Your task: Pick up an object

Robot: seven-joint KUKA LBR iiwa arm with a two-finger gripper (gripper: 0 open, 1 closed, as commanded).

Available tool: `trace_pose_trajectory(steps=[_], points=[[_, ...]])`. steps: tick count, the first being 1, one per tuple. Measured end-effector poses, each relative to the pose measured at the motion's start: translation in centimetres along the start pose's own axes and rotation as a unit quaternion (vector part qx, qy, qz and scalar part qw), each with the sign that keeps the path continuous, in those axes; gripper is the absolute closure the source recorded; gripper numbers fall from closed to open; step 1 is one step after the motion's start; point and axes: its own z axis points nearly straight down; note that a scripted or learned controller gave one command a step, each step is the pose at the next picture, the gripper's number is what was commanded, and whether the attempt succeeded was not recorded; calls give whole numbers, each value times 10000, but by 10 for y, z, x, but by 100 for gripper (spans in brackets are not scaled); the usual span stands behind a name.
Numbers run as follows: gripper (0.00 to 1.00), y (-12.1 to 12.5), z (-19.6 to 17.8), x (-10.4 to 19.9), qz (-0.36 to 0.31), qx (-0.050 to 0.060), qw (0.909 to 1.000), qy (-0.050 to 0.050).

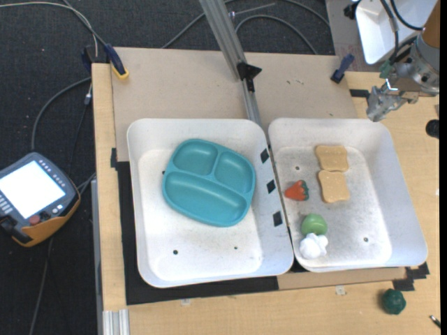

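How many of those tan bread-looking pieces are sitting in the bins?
2. Both lie in the right bin: one bread piece toward the far side, the second bread piece just in front of it, nearer the camera. Nothing seems to be hiding more.

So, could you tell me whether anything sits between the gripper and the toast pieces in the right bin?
Nothing visible does. The gripper hangs above the right bin's far right corner, and the two toast pieces lie uncovered in the bin's far half. The red pepper and green toy lie beyond them, nearer the camera.
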Motion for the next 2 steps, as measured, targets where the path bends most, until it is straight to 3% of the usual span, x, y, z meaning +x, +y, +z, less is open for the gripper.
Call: trace_pose_trajectory(steps=[2], points=[[100, -4, 15, 96, -23, 58, 10000, 26]])
